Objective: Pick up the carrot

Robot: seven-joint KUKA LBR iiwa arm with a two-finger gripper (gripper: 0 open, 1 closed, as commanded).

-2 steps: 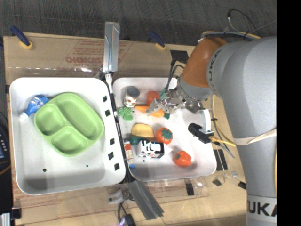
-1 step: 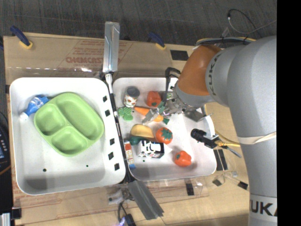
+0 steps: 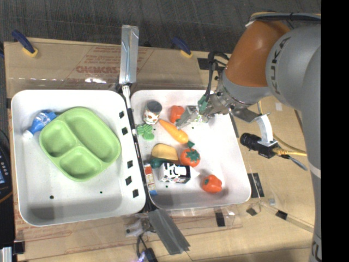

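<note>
The carrot (image 3: 173, 131) is lying on the floor of the right bin (image 3: 232, 152), slanting from upper left to lower right, its green leafy end pointing toward the bin's middle. The gripper (image 3: 195, 117) is hovering just to the carrot's upper right, close to it but apart from it, with nothing between its fingers; whether those fingers are spread or closed I cannot tell, since they are blurring into the arm's grey wrist. A small orange toy (image 3: 176, 113) is sitting just beside the gripper, to its left. Near the carrot's left end a skull-headed figure (image 3: 151, 113) is standing over a green piece. Below the carrot a yellow piece (image 3: 164, 152) is lying beside a tomato (image 3: 190, 156), and another red vegetable (image 3: 211, 183) is resting well apart, toward the bin's lower right. The left bin (image 3: 32, 195) is holding a green divided plate (image 3: 79, 142).
</note>
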